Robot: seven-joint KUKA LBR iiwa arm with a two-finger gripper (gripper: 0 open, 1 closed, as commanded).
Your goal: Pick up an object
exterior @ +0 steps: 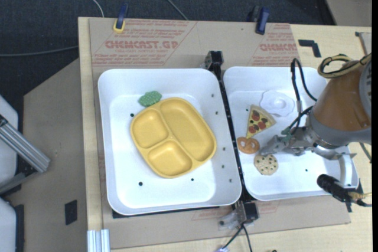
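The right bin (pixel 307 183) holds the loose toys, and the pretzel (pixel 248 145) near its left wall makes a handy landmark. Just up and right of the pretzel lies a pizza slice (pixel 259 121), its long axis running from a crust end toward the pretzel up to its wider top. Just down and right of the pretzel sits a cookie (pixel 266 164), flat on the bin floor. Farther up from the pretzel, past the pizza slice, rests a clear lid or cup (pixel 276 103), hard to make out against the white.

The gripper (pixel 275 144) hangs just right of the pretzel, between the pizza slice and the cookie, on the grey arm (pixel 342 109) reaching in from the right. Whether it is parted or closed cannot be told from this angle, and nothing shows between its tips.

The pretzel looks the nearest candidate, lying directly left of the tips along the line of reach; the cookie is almost as near, below.

Well left of the pretzel, in the left bin (pixel 118 144), sit a yellow divided tray (pixel 172 136) and a green leaf toy (pixel 150 98) at its upper edge.
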